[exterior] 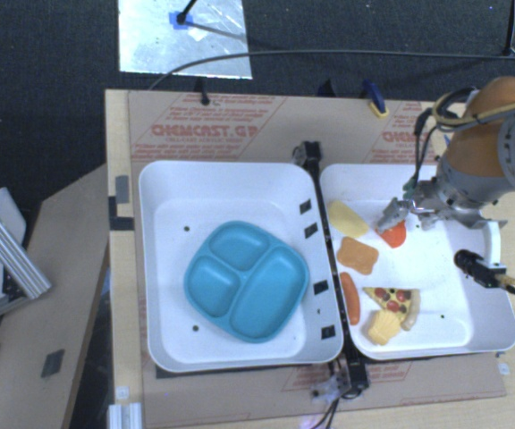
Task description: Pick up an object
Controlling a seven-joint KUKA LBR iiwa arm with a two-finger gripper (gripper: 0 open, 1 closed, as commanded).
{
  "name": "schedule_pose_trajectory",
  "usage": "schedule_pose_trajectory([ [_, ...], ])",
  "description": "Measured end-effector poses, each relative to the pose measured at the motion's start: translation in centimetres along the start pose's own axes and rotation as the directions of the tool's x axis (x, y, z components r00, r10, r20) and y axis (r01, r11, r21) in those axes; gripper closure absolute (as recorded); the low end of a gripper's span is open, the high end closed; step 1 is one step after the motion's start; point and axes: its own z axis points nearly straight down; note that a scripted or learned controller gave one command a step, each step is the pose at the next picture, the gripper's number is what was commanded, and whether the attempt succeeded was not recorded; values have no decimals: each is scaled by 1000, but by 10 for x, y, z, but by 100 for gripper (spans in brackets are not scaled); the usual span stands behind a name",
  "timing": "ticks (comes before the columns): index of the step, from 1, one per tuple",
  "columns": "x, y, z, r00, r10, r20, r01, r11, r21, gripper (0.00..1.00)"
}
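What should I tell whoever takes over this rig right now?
Tool: low in the right bin, at the red piece; open or shut cannot be judged, and no hold is confirmed.
Right bin also holds a yellow piece, an orange piece, a sausage, a pizza slice and a pale yellow piece.
Left bin: blue divided plate.
Done: approach to the red piece.
Left: secure a grasp and lift.
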Motion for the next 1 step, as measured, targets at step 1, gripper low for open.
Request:
schedule_pose_trajectory([
  [1, 0, 0, 35, 1000, 0, 0, 0, 1000, -1, 0],
])
